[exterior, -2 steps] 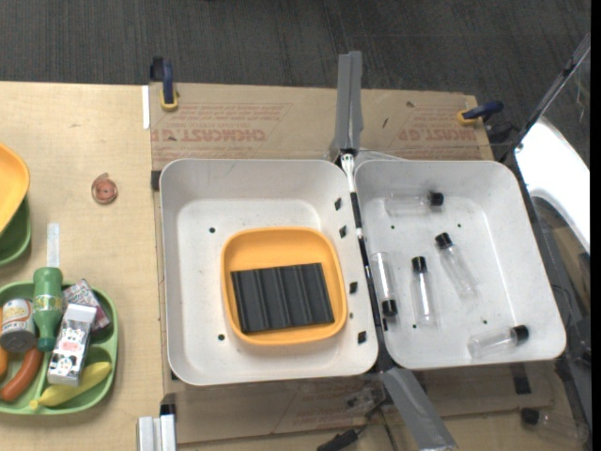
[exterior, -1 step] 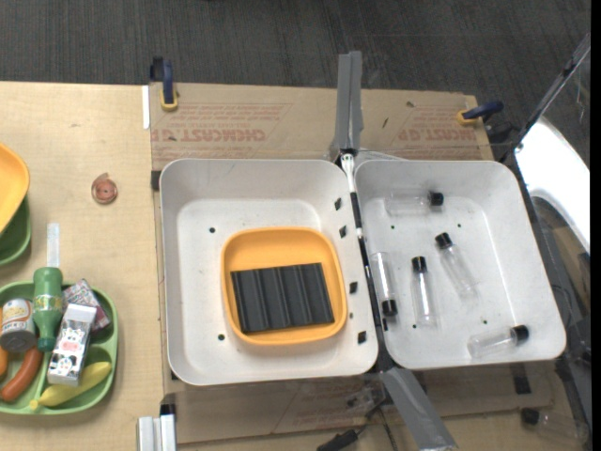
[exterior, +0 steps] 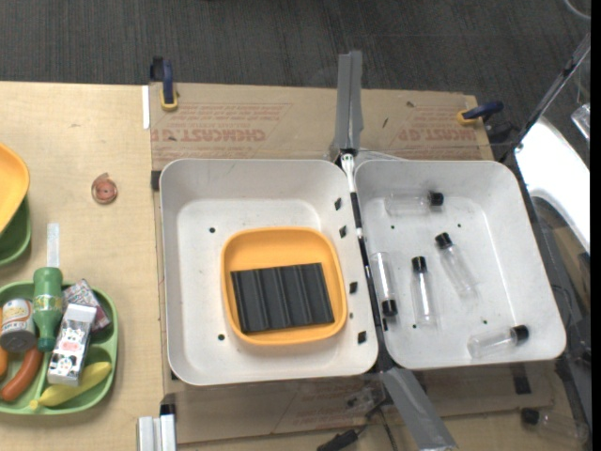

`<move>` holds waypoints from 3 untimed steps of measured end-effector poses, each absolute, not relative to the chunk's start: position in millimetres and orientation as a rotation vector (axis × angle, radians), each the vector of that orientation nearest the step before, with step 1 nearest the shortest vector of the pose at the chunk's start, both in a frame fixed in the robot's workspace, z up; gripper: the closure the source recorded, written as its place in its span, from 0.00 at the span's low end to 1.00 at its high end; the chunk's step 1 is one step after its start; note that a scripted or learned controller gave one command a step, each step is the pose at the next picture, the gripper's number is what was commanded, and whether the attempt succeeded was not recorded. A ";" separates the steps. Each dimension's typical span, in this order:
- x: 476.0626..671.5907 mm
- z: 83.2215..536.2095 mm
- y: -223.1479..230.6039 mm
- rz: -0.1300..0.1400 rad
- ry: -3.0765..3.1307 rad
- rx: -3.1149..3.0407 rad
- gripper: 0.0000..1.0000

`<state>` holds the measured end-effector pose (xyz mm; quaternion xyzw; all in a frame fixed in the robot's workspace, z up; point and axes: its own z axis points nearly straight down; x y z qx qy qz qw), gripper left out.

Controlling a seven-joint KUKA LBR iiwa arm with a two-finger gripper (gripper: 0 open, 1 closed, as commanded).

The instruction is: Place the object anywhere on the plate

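How wide the pincer stands, and whether it has hold of anything, cannot be told from this camera view. In the right bin [exterior: 526, 252] lie five clear vials with black caps, all on their sides and apart from one another: one near the back wall [exterior: 413, 203], one slanted in the middle [exterior: 455, 266], one just left of it [exterior: 423, 294], one along the bin's left wall [exterior: 382, 280], and one in the front right corner [exterior: 493, 343]. The left bin [exterior: 188, 252] touches the right bin along their shared edge, where a grey bar [exterior: 349, 101] runs back from the seam. In the left bin sits the orange plate [exterior: 282, 242], roughly centred, and a black ribbed block [exterior: 284, 297] lies flat on it, covering most of its floor and well within its rim. Nothing stands between the vials and the plate but the two bin walls. Both bins rest on a sheet of printed cardboard [exterior: 254, 125], held at the back by a clamp at the left corner [exterior: 166, 87] and another at the right [exterior: 479, 113]. Further left on the wooden worktop [exterior: 75, 130] are a small pink disc [exterior: 104, 190], a green tray [exterior: 94, 383] of toy food with a green bottle [exterior: 47, 303] upright in it, and an orange bowl [exterior: 9, 191] cut off by the left edge.
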<state>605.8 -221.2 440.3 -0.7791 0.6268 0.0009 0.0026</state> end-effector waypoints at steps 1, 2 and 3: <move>539.8 357.5 -146.8 0.006 1.969 -2.444 1.00; 577.1 441.1 -214.0 0.002 1.913 -2.486 1.00; 640.8 439.8 -209.1 0.004 1.423 -2.794 1.00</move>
